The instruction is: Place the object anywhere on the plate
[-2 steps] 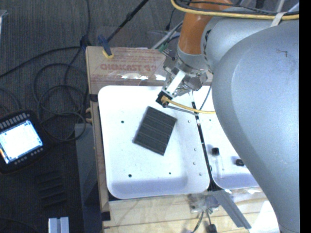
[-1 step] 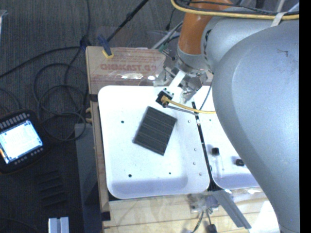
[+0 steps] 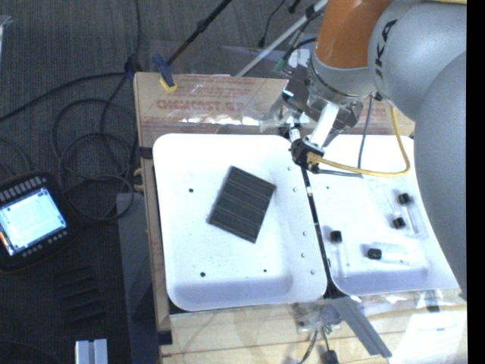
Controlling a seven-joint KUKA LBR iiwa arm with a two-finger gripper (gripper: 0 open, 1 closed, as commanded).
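A dark grey ribbed rectangular plate (image 3: 242, 204) lies tilted in the middle of the left bin (image 3: 182, 279), with nothing on it. Several small clear pieces with black ends lie in the right bin (image 3: 424, 279): one (image 3: 403, 200) and another (image 3: 397, 222) near the right wall, one (image 3: 334, 237) by the dividing wall, one (image 3: 373, 253) toward the front. My gripper (image 3: 297, 131) hangs over the back end of the wall between the two bins, beyond the plate's far right corner. The wrist hides much of it, and I see nothing held in it.
The big grey arm covers the right bin's back right corner. A cardboard sheet (image 3: 204, 101) lies behind the bins. Cables and a lit handheld screen (image 3: 29, 217) rest on the floor at the left.
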